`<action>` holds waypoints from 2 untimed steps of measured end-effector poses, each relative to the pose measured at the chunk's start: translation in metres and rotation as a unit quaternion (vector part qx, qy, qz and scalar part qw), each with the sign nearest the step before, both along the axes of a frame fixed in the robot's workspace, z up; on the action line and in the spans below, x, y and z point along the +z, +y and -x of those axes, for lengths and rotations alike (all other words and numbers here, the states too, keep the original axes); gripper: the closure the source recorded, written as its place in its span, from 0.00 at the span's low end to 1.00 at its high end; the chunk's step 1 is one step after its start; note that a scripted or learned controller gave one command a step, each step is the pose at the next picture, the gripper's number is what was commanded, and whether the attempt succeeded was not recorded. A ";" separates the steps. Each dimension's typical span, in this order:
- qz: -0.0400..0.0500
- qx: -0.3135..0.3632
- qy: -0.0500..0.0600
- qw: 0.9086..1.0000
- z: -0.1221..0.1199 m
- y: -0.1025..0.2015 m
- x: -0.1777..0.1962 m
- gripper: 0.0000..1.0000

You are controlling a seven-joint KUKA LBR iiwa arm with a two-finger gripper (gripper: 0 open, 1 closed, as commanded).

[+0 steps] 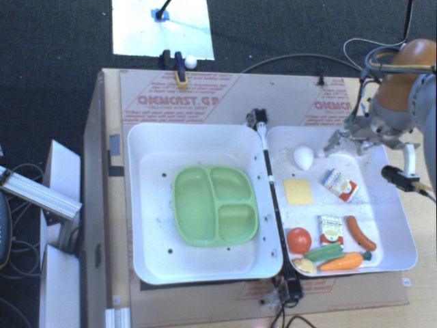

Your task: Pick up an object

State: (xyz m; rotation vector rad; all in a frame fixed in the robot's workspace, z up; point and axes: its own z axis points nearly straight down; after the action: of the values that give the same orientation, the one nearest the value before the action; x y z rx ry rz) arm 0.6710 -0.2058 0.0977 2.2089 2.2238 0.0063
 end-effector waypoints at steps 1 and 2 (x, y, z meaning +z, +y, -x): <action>-0.001 -0.003 0.003 1.000 0.059 0.003 -0.013 0.00; -0.001 -0.001 0.002 1.000 0.004 0.014 -0.012 0.00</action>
State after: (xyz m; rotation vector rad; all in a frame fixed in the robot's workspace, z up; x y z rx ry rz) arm 0.6674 -0.1922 0.0853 2.2145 2.2236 0.0032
